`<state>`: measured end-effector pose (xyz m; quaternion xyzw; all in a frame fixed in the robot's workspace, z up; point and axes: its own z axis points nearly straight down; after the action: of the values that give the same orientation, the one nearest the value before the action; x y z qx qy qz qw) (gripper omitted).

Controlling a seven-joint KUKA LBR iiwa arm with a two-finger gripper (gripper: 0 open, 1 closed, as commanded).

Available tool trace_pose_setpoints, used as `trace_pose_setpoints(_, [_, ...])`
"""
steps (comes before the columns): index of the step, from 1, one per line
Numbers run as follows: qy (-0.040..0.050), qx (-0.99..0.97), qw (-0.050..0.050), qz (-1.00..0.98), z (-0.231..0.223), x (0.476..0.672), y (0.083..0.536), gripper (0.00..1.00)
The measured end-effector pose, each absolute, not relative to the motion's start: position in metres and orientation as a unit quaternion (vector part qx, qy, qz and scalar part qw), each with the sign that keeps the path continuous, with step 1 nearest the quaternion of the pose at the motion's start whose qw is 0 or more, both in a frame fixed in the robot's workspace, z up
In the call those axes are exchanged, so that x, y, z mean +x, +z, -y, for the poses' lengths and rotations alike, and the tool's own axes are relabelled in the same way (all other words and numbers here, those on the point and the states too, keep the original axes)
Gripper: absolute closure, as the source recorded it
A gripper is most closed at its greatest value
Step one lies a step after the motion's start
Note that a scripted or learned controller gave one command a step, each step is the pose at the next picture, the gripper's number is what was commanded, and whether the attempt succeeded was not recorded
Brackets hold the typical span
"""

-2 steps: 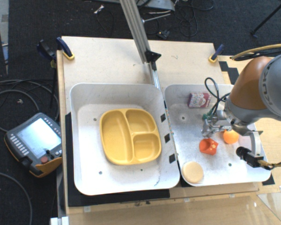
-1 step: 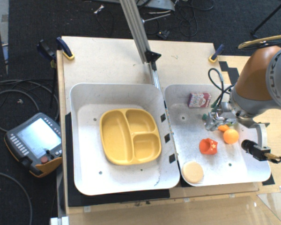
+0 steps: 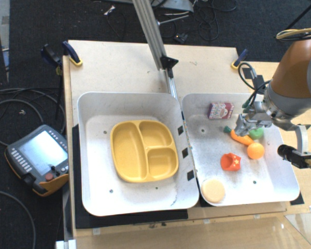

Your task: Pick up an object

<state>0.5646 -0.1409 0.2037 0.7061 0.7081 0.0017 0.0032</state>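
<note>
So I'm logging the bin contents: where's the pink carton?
The pink carton lies in the right bin, near its far edge, left of the pincer.

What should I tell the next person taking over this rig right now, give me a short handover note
Gripper: low in the right bin, over the carrot and a green toy; no object seen between its fingers.
Right bin also holds an orange ball, a red toy, a small pink carton and a pale round disc.
Left bin holds the yellow divided plate.
Done: arm lowered to the carrot cluster.
Left: grasp and lift one object.
</note>
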Motion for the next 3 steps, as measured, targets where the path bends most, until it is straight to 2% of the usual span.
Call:
trace_pose_setpoints(2, [0.0013,0.704,0.000,-0.710,0.022,0.587,0.213,1.00])
trace_pose_setpoints(3, [0.0004,0.704,-0.001,-0.710,-0.032,0.582,0.210,1.00])
